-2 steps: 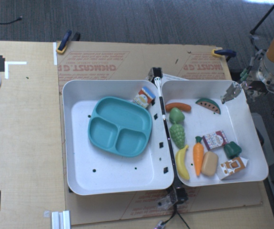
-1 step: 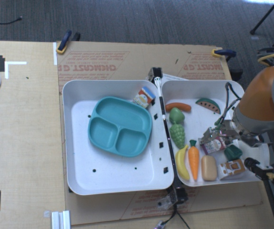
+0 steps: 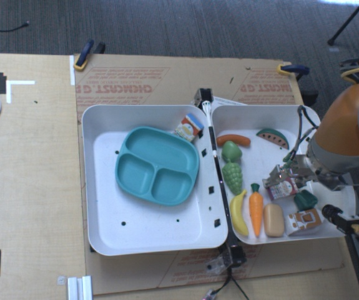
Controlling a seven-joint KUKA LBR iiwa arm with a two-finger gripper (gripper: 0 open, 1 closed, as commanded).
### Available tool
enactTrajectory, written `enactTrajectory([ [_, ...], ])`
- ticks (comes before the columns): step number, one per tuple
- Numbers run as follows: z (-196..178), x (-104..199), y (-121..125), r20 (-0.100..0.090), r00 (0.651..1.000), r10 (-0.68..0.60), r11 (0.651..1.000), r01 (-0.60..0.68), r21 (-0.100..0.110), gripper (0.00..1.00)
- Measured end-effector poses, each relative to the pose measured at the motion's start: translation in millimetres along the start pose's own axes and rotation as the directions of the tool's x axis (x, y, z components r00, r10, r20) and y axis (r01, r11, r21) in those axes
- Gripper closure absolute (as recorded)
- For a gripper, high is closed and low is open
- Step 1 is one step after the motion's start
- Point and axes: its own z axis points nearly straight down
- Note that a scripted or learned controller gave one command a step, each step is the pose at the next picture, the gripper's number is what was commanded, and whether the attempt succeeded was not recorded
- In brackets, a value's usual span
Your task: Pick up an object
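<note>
Hand [image 3: 283,181] low in right bin [image 3: 304,112], over small packet [image 3: 281,189]; grip state impossible to tell. Carrot [image 3: 256,212], banana [image 3: 239,214], grapes [image 3: 233,175] just left. Teal tray [image 3: 157,165] in left bin [image 3: 98,186].

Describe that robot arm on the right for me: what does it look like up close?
The arm is bulky and rounded, with a broad orange band over a grey body beneath it. Thin dark cables loop along its left side, down toward the wrist. At the end sits a small metallic gripper of grey and silvery parts, much slimmer than the arm. Its details are too small to make out.
</note>
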Motion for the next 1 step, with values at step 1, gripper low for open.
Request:
enactTrajectory([
  [1,-135.8,62.6,4.9,0.001,1.000,-0.008,1.000,0.008,0.000,1.00],
])
